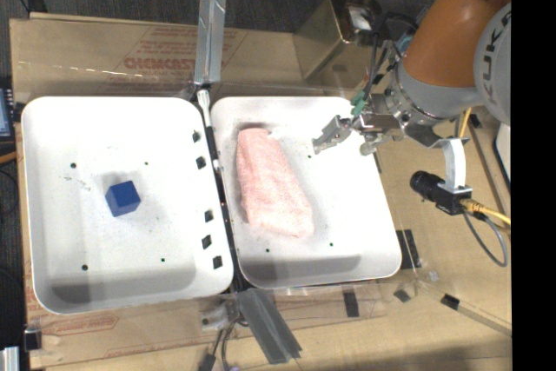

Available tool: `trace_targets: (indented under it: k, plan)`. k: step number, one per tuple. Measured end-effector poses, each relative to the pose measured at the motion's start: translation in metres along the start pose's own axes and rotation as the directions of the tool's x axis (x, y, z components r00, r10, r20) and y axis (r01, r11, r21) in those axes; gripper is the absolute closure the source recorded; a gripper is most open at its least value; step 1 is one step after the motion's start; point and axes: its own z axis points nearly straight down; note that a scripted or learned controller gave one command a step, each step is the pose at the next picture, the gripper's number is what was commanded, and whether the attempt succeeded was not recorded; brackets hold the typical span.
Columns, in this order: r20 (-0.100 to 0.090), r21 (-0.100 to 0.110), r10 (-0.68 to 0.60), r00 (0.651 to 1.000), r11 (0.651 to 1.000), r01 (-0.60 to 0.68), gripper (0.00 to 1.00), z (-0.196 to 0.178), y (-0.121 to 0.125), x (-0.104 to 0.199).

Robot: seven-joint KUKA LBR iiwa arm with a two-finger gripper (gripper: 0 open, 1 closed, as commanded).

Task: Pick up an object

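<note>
Your nearest candidate is the pink folded cloth, lying lengthwise in the left half of the right bin, centre of the frame, with one long edge near the divider between the bins. The gripper sits over the upper right part of that same bin, just right of the cloth's top end and apart from it; nothing is between its fingers, but how far they are spread you cannot tell at this angle. Judged step: approach, no grasp yet made. The next move would call for you to carry the tool left and toward the lower frame until it is over the cloth's middle, then descend; soft fabric likely needs a deep pinch to catch a fold, and a shallow close may slip off. The other option is the small blue cube in the left bin, centre left of the frame, well apart from the gripper. The arm enters from the upper right.
</note>
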Motion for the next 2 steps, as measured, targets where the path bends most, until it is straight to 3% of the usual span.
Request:
trace_targets:
  k: [1,2]
  plan:
    - [-0.001,0.003,0.156,0.988,0.988,-0.156,0.00,0.180,0.010,0.049]
    - [-0.001,0.000,-0.257,0.966,0.966,0.257,0.00,0.165,0.009,0.052]
